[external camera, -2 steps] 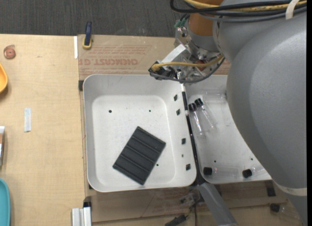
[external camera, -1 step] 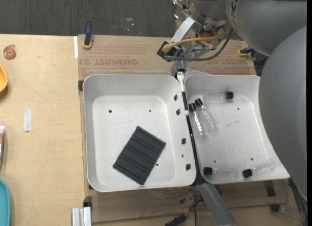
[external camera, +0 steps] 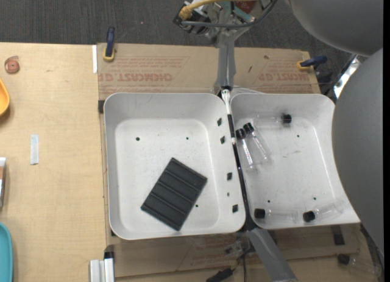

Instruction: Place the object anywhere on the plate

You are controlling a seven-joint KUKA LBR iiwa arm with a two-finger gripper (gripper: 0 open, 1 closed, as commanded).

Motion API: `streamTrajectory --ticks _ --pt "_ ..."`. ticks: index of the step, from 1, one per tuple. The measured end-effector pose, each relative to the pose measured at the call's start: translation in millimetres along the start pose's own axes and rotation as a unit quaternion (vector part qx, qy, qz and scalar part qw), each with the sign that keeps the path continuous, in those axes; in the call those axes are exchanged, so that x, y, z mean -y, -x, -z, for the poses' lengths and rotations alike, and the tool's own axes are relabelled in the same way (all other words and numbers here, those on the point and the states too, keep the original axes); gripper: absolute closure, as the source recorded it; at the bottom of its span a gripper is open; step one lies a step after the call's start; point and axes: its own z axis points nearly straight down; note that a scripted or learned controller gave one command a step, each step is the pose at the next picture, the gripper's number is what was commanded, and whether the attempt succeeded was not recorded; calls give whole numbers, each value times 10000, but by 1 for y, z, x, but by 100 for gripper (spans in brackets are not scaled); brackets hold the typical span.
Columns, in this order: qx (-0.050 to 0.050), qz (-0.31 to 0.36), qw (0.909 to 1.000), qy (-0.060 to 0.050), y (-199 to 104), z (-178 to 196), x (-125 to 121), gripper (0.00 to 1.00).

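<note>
We read the dark ribbed plate (external camera: pixel 175 193) as the target: it lies flat and skewed in the left bin (external camera: pixel 109 153), towards that bin's near side, with bare white floor all round it. That probably suits a task that accepts any spot on its surface. The things to be moved are in the right bin (external camera: pixel 292 101): several clear vials with black caps, all lying on their sides. Two of them (external camera: pixel 251 147) lie close together just beside the wall between the bins, one (external camera: pixel 277 119) lies farther back, and others (external camera: pixel 314 215) rest along the near wall. Being round and clear, they have most likely rolled until a wall or a neighbour stopped them, which would explain why they hug the edges. The pair at the divider is nearest the plate, yet we judge it awkward to grip, so close to the wall and to each other. Which vial is meant as the object we cannot say, and none is on the plate, so the task is not yet begun. The grey arm (external camera: pixel 359 153) looms large and blurred over the right side, high above the bins. Whether the claw is spread or pressed together we cannot tell. Both bins sit on a cardboard sheet (external camera: pixel 158 70) clamped to the bench (external camera: pixel 55 122), presumably to stop them sliding.
</note>
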Motion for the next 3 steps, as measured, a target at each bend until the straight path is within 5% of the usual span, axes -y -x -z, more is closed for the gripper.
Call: streamTrajectory --ticks 1,2,3 --pt "13 1067 9943 -7 43 -78 70 100" --pt "-1 3599 9330 7 10 -39 45 100" --pt "0 5127 8586 7 -44 -82 34 100"
